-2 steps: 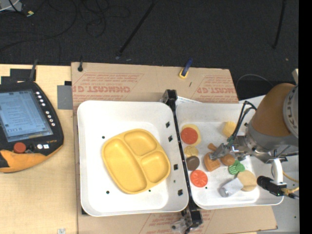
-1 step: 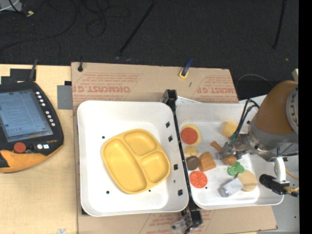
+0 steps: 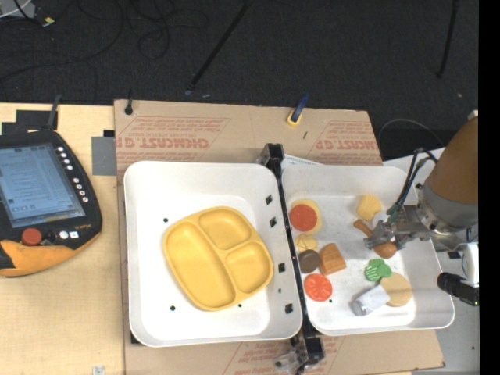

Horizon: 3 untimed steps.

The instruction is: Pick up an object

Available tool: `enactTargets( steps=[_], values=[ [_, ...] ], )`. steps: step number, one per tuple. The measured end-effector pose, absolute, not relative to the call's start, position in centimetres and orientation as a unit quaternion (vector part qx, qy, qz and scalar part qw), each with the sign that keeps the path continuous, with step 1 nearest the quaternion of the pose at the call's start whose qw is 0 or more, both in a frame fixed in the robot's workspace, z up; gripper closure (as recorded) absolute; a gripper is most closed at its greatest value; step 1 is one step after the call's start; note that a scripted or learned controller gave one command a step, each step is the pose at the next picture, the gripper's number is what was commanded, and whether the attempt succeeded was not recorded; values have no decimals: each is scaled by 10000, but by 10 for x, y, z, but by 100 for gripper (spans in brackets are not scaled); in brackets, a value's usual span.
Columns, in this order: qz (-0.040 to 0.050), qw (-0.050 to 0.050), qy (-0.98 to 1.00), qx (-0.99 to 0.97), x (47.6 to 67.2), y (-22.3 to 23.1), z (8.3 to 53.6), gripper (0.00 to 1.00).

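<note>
Over the right bin (image 3: 437,319), the gripper (image 3: 384,242) sits low on a brown piece (image 3: 384,249). Whether it has closed, I cannot tell. Nothing is lifted yet.

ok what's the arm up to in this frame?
The arm reaches in from the right, with its gripper low over the right bin, among small toy food pieces. It sits right at a brown piece, near the yellow piece and the green piece. Whether it actually has anything is unclear from this angle. The left bin holds a yellow divided plate, untouched. A teach pendant lies on the bench to the left.
</note>
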State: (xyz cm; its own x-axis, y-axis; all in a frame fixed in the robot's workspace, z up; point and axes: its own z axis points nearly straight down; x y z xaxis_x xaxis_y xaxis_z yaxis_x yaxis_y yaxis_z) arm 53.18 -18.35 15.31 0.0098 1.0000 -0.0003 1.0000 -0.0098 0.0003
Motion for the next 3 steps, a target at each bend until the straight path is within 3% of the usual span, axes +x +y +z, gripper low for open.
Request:
enactTargets(
  steps=[2, 3],
  values=[
    [5, 5, 7071, 7071, 532, -176, 229, 100],
    [4, -14, 7085, 7057, 534, -123, 239, 100]
  ],
)
